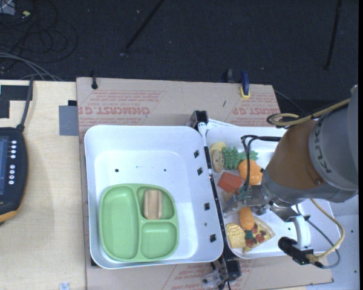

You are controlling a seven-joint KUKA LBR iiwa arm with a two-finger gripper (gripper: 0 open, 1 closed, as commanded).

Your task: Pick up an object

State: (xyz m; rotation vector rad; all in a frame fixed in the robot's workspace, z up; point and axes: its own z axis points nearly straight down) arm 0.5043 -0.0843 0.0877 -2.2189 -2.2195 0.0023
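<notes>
two shallow white bins sit side by side on a cardboard sheet (169, 104) over the bench. the left bin (142, 141) holds a green divided tray (124, 225) near its front, and a tan, wood-coloured block (152, 203) lies in the tray's upper right compartment; the other compartments hold nothing that i can make out. the right bin (221, 127) is crowded with toy food: a pale round slice (217, 156) by the left wall, a green leafy piece (231, 156) just beside it, an orange fruit (249, 170) next to that, a red piece (230, 182) below them, and an orange carrot-like piece (246, 217) towards the front. at the front left corner lies a yellow corn-like piece (235, 231) touching a flat slice with coloured bits (254, 236).

the grey arm (317, 156) reaches in from the right and hangs low over the right bin. its gripper (249, 199) sits among the toys, between the red piece and the carrot-like piece. how far its fingers are spread i cannot tell, nor whether anything is between them. a handheld control pendant (5, 171) rests on the bench at far left, well apart from the bins.
</notes>
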